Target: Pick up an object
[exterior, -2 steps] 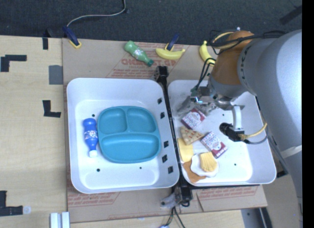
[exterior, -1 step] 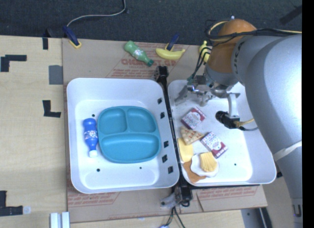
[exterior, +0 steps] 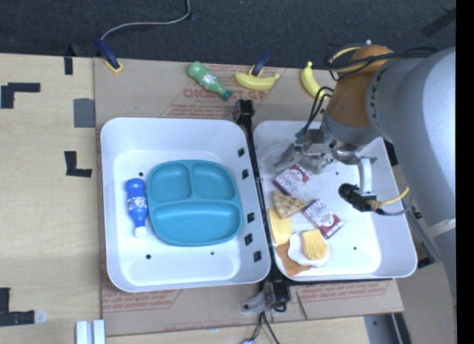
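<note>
Overhead, the grey arm reaches into the right bin, its gripper low near the bin's back left corner; whether it is apart or together cannot be told. Left of that bin, the left bin holds a blue tray and a blue bottle, while a red-and-white packet lies in the right bin just before the gripper, with a second packet and toy food pieces nearer its front.

R bin: arm is covering upper-right part | food packets + flat pieces are crowding its left side | bare floor is showing lower right | L bin: blue tray is filling centre, bottle lying just left of it | front strip is lying open
</note>
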Controlling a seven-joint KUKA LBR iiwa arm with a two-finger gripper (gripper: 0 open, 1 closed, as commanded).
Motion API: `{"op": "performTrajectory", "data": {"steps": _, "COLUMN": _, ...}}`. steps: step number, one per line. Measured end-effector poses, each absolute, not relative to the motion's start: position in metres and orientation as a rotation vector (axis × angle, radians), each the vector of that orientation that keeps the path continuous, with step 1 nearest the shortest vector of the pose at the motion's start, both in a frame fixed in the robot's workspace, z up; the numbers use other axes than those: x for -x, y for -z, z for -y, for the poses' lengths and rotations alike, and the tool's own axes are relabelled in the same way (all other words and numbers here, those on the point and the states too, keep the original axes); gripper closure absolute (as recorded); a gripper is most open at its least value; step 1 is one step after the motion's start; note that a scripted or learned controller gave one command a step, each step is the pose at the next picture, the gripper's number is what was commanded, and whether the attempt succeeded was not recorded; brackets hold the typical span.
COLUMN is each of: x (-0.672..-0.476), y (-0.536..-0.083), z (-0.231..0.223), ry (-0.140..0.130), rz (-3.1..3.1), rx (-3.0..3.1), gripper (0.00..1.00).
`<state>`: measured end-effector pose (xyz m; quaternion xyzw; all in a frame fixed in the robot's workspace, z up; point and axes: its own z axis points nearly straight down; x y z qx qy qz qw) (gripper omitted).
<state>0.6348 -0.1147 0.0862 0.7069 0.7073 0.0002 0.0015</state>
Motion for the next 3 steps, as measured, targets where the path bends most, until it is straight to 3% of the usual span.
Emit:
{"op": "performTrajectory", "data": {"steps": 1, "x": -0.669, "y": -0.085, "z": 0.097, "ry": -0.002, "rz": -2.222, "rx": -2.218, "gripper": 0.00}}
{"op": "performTrajectory", "data": {"steps": 3, "x": -0.619, "y": -0.086, "z": 0.097, "ry": -0.001, "rz": -2.219, "rx": -2.218, "gripper": 0.00}}
